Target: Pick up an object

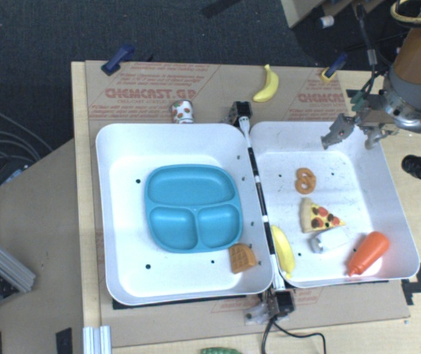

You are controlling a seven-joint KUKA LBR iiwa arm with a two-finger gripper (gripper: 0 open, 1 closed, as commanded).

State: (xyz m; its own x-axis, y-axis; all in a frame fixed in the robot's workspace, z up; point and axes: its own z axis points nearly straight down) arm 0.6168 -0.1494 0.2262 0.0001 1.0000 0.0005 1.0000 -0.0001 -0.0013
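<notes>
The hand (357, 133) hovers at the upper right of the frame with fingers apart and nothing between them, probably ready to descend. Nearest object, the pretzel (305, 180), lies below it in the right bin (387, 190).

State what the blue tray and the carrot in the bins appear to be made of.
Blue tray: probably moulded plastic, with a smooth, slightly glossy surface and rounded compartments. Carrot: probably plastic too, a toy, uniformly orange with a soft sheen.

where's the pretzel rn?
The pretzel lies in the right bin, near its middle, just above the pizza slice and below-left of the hand.
</notes>
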